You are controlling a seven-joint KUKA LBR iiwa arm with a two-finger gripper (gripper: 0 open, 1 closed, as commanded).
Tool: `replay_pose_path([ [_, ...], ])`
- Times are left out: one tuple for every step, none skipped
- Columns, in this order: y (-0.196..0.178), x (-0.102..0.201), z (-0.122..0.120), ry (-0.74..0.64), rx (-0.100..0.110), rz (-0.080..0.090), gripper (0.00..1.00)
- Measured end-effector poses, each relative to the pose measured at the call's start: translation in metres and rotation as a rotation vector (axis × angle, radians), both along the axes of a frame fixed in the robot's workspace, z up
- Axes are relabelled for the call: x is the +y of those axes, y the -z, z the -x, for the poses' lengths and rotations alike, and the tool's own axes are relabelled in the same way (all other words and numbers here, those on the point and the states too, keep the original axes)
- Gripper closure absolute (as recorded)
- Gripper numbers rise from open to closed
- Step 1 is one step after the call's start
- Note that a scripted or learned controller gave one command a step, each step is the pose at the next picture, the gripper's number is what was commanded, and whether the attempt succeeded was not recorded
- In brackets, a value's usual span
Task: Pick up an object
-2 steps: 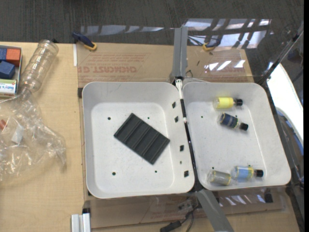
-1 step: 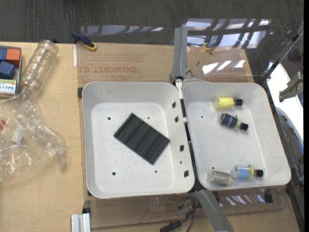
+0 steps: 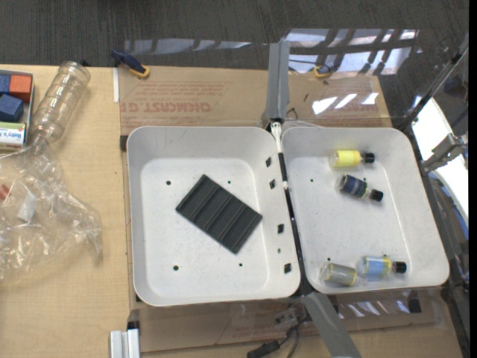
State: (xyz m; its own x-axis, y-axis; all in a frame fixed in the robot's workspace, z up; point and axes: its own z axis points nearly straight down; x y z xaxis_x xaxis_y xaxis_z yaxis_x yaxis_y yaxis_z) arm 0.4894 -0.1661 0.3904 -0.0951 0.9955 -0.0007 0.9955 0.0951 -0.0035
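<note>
**Bins loaded, nothing picked yet**

The gripper's state cannot be told here, so nothing can be said of what it holds. The candidates lie sorted across the two bins. The left bin, at frame centre-left, holds one flat ribbed dark pad, lying askew near its middle. The right bin holds four small bottles: a yellow bottle at upper centre, a dark bottle just below it, and a clear bottle touching a blue bottle at the lower edge. All lie on their sides, likely tumbled loose so any could be taken. The upper pair, apart from each other, look the easier targets.
</note>
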Motion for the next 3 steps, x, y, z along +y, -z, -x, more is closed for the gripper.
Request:
replay_pose_path([
  [-0.014, -0.010, -0.036, 0.099, -0.002, 0.001, 0.00],
  [-0.043, -0.033, 0.011, 0.581, -0.001, 0.003, 0.00],
  [-0.050, -0.045, 0.011, 1.064, 0.000, 0.005, 0.00],
])
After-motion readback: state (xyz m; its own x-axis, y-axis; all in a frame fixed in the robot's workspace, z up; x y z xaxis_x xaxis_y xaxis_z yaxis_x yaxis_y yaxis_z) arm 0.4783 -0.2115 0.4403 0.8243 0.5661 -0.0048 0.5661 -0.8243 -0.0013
